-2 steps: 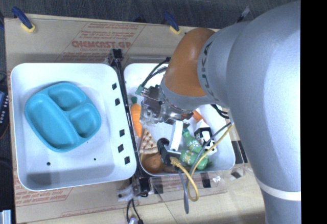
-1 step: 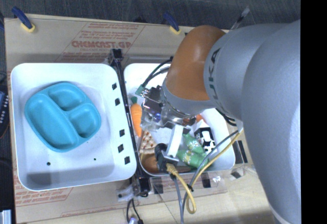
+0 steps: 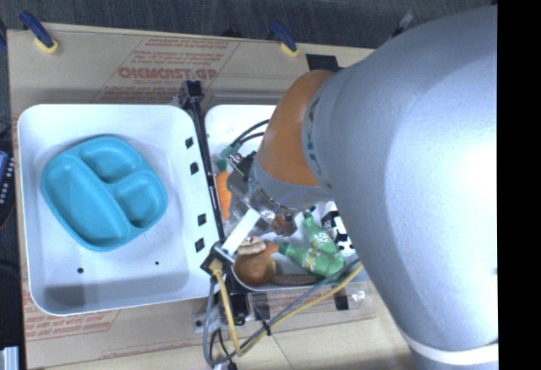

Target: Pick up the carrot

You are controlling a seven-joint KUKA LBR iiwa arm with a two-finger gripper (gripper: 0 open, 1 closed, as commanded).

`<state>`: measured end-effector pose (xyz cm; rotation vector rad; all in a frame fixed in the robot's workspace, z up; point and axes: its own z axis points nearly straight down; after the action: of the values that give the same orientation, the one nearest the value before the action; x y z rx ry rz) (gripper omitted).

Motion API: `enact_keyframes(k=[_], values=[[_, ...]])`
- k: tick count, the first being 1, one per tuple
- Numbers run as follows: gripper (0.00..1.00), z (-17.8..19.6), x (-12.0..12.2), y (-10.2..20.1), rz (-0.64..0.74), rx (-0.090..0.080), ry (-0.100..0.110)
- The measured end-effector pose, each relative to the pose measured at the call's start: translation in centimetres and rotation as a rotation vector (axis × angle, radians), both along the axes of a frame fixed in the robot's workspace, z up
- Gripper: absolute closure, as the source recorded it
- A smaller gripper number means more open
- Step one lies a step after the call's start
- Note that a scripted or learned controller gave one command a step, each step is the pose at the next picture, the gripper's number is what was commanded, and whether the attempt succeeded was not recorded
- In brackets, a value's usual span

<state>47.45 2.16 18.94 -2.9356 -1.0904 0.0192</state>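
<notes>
An orange carrot [image 3: 222, 193] lies along the left wall of the right bin [image 3: 239, 119], only a narrow strip of it showing beside the arm. The grey arm with its orange band [image 3: 292, 140] reaches down into that bin and covers most of it. The gripper [image 3: 252, 216] sits low in the bin just right of the carrot, its wrist and cables hiding the fingers.
The left bin [image 3: 42, 275] holds a blue divided plate [image 3: 103, 189]. In the right bin's near part lie a green bottle [image 3: 317, 248], a brown bread-like item [image 3: 254, 257] and a black-and-white patterned object [image 3: 338, 229]. A black divider [image 3: 203, 165] separates the bins.
</notes>
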Motion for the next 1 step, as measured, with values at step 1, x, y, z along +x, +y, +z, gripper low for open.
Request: enact_keyframes(k=[1], values=[[1.00,0.94,0.03,0.13,0.013,0.005,0.007]])
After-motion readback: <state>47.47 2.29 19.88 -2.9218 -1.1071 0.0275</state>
